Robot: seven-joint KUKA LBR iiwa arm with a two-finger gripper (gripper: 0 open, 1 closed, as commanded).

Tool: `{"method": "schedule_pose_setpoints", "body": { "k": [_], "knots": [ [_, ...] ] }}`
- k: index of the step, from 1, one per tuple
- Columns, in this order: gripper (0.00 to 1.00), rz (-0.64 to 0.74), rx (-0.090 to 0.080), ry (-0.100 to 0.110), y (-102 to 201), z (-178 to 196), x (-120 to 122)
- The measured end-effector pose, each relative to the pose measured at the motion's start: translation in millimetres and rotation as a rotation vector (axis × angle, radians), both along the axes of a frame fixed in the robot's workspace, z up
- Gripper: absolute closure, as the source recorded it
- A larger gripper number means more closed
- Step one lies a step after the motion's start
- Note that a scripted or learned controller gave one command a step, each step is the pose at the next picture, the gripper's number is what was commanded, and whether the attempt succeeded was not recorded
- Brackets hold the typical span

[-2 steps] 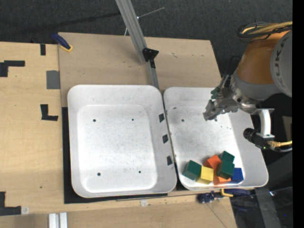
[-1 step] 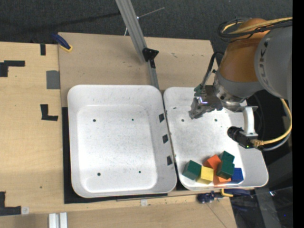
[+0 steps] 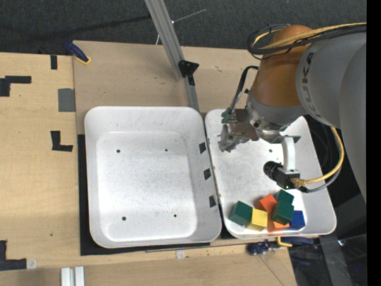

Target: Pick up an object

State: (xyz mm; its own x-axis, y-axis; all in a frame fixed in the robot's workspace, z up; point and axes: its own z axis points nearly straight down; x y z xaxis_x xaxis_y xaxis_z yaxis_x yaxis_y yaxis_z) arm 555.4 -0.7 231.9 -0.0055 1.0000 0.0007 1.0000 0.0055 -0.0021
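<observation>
A: Blocks, where do they sit?

B: They are heaped in the near corner of the right bin [image 3: 315,159]: a green block [image 3: 241,212] on the heap's left, a yellow block [image 3: 259,219] just beside it, an orange block [image 3: 269,202] behind that, a darker green block [image 3: 284,206] tilted on top, and a blue block [image 3: 297,219] at the heap's right end. They touch one another.

A: And your tool?

B: My tool [image 3: 228,140] hangs over the far left part of that same bin, close to the wall shared with the left bin [image 3: 95,159], well apart from the heap. I cannot tell how far its fingers stand apart; from this slant they blur into one dark shape. I see nothing between them.

A: What else is on the counter?

B: A grey metal bar [image 3: 169,34] slants down toward the far edge of the bins, and a small blue and yellow thing [image 3: 78,52] lies near the counter's [image 3: 131,70] far left corner. A yellow cable [image 3: 333,165] loops beside my wrist.
</observation>
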Motion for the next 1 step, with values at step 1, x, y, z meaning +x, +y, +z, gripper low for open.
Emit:
{"method": "schedule_pose_setpoints", "body": {
  "k": [1],
  "knots": [
    [1.00, 0.002, 0.002, 0.000, 63.7, 1.7, -7.2]
  ]
}}
